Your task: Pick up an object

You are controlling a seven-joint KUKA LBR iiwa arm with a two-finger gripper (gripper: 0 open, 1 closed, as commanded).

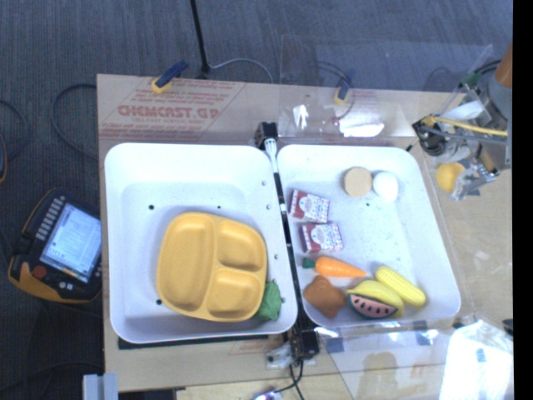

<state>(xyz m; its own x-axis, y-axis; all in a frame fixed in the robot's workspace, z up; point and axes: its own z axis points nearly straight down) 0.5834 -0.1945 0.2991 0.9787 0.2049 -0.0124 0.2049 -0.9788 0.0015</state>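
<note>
A green thing [270, 302] is peeking out from under the yellow tray [212, 265], mostly hidden. The arm [500, 98] is getting cut off by the right edge. A yellow lump [449, 176] is sitting by the gripper [473, 177], too blurred to name.

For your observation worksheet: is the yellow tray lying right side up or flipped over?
Right side up. The tray lies in the left bin with its three hollow compartments facing upward.

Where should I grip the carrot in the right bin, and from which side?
Grip the carrot across its thick orange middle, coming straight down from above. It lies flat, running left to right, with bare floor above it; the brown piece and watermelon slice crowd its lower side, so close the fingers carefully.
</note>
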